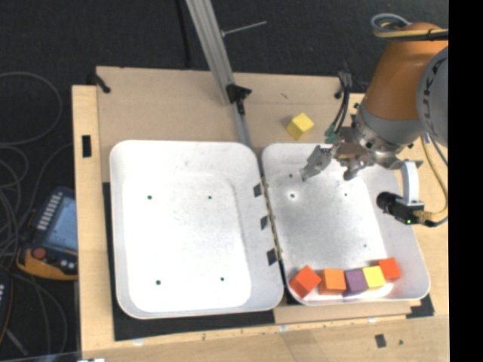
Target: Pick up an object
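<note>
Nothing is picked up yet. The claw [330, 164] is open with nothing in it, and the 5 blocks [346, 279] sit at 6 o'clock.

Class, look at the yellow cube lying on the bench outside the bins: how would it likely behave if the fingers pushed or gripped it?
The yellow cube looks stiff: its edges are crisp. Its flat faces suggest sliding rather than rolling. Being small, it is probably light and could skid when nudged.

No text, label, brand or number can be read. The dark handheld pendant with an orange base [51, 232], left of the bench, has a screen too blurred to read.
</note>
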Tool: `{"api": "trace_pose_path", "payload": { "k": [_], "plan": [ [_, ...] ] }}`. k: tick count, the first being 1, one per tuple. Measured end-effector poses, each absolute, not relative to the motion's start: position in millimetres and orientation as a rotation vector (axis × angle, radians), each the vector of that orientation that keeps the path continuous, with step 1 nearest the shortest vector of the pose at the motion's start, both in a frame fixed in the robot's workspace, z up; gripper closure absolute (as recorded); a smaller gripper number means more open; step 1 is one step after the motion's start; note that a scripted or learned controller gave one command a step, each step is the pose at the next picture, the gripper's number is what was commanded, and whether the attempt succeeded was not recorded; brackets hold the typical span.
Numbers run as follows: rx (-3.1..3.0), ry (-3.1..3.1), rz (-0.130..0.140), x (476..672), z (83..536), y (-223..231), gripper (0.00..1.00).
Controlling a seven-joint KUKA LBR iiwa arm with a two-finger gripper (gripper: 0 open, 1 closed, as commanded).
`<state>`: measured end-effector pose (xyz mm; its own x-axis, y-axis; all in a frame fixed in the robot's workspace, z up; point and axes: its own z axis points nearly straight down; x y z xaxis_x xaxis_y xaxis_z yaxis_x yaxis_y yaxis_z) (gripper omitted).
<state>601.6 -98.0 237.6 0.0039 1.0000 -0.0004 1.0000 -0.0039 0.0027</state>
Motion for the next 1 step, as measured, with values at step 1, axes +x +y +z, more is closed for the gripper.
{"api": "trace_pose_path", "payload": {
  "k": [1],
  "plan": [
    [2.220, 2.216, 0.003, 584.7, 269.8, -116.1, 0.00]
  ]
}}
